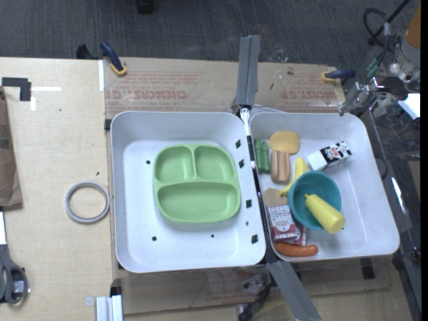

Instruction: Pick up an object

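Note:
The right bin (374,179) holds several items. A teal bowl (311,194) has a yellow bottle (326,213) lying across its rim. Next to it are a red packet (283,223), a red sausage (295,249), a tan bun-shaped piece (283,155), a green piece (262,156), a yellow banana piece (300,169) and a small black-and-white carton (332,154). The left bin (127,199) holds a green divided plate (197,182). My gripper (360,99) hangs above the far right corner of the right bin, away from all the items, with nothing seen in it.
A grey metal bar (247,72) runs between the bins at the back. Blue-and-yellow clamps (114,59) (338,76) grip the cardboard behind the bins. A grey tape ring (87,201) lies on the bench to the left, with scissors (12,281) at the lower left.

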Motion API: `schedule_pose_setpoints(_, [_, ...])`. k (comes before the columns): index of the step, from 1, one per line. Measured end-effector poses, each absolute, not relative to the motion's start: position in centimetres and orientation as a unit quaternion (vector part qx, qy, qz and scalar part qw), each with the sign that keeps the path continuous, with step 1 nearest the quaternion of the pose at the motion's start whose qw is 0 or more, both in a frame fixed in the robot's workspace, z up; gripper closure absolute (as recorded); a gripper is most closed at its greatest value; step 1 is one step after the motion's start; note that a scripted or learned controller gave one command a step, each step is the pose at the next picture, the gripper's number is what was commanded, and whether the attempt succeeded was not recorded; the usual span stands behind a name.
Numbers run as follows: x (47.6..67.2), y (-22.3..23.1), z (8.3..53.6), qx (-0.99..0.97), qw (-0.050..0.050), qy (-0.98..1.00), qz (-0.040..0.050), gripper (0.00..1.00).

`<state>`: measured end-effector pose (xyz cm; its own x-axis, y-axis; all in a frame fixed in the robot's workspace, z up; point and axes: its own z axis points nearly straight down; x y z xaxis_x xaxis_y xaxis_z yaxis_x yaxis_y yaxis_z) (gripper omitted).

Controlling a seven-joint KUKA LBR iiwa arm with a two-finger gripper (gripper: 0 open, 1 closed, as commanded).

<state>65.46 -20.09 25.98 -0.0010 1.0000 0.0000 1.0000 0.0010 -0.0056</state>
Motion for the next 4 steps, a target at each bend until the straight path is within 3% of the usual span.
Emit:
schedule_pose_setpoints(1, [65.9, -21.4, 14.4, -0.764, 0.002, -0.645, 0.0021, 0.0])
schedule_pose_setpoints(2, [60.6, -17.6, 11.0, -0.699, -0.02, -0.715, -0.0073, 0.0])
schedule_pose_setpoints(3, [66.0, -16.9, 10.8, -0.693, -0.014, -0.721, -0.0055, 0.0])
schedule_pose_setpoints(4, [56.1, -14.0, 10.6, -0.63, -0.018, -0.776, -0.0069, 0.0])
